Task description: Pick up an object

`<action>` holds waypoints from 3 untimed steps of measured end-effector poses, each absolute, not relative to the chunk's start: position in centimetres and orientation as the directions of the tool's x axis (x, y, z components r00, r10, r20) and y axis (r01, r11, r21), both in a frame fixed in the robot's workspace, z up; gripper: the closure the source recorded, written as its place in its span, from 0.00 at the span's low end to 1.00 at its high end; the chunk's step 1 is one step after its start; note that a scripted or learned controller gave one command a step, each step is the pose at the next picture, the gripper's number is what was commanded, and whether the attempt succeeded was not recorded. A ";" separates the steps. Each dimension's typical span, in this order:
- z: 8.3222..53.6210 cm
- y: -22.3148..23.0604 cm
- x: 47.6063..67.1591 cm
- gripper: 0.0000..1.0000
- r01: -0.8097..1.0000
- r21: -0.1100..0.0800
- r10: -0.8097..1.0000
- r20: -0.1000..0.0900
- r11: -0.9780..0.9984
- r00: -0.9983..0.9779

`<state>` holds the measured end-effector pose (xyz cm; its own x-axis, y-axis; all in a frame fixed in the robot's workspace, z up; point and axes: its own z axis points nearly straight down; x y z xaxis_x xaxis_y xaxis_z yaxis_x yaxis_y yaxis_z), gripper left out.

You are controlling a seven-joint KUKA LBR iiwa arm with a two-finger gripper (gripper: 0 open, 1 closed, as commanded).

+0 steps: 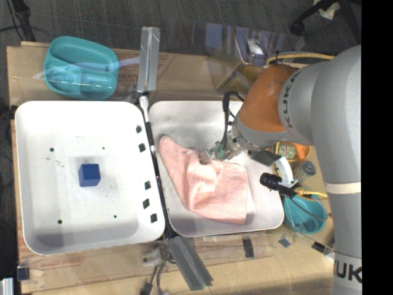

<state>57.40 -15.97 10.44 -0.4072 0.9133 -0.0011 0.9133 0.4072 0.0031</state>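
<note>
Grasp | gripper low on pink cloth in right bin, at cloth's upper edge; grip unclear | pinch a raised fold, lift straight | blue cube far left of cloth

A dark grey carpet covers the floor along the top of the view; black cables trail across it at the upper left; at the upper right stands the black wheeled base of a chair; the bench is pale wood, its bare top showing behind the bins and along the front edge; grey metal brackets are fixed to it between the bins, one at the back, one at the front; the light is even and soft, with faint shadows.
</note>
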 end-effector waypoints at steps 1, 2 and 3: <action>10.4 -16.0 57.4 0.00 0.913 0.003 0.913 -0.001 0.407 -0.407; 9.3 -17.2 57.9 0.00 0.949 0.002 0.949 -0.002 0.316 -0.316; 10.4 -17.1 58.0 1.00 0.947 0.005 0.947 -0.004 0.321 -0.321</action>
